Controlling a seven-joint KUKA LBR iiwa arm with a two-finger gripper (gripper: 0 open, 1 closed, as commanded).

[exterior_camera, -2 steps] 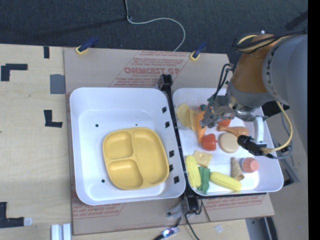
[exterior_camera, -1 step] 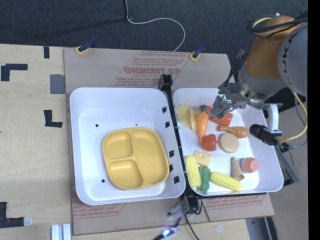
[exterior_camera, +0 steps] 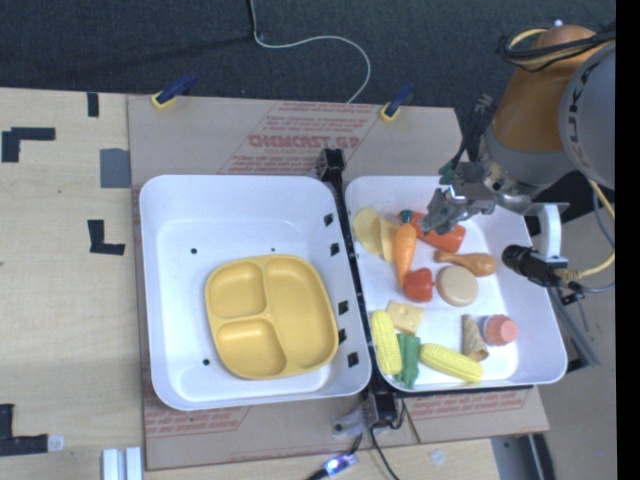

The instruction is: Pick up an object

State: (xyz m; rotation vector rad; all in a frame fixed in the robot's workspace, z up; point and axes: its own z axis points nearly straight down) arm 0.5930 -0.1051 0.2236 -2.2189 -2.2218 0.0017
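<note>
Directly beneath the end effector [exterior_camera: 447, 215], a red-orange toy [exterior_camera: 446, 238].

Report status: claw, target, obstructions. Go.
Claw low over right bin, at its far side. Red toy right beneath it; grip state unreadable. Carrot and drumstick crowd close. Yellow tray sits in left bin.

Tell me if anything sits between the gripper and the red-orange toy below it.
Nothing visible does. The gripper hangs right over the red-orange toy at the right bin's far end; the carrot lies beside it, not over it.
</note>
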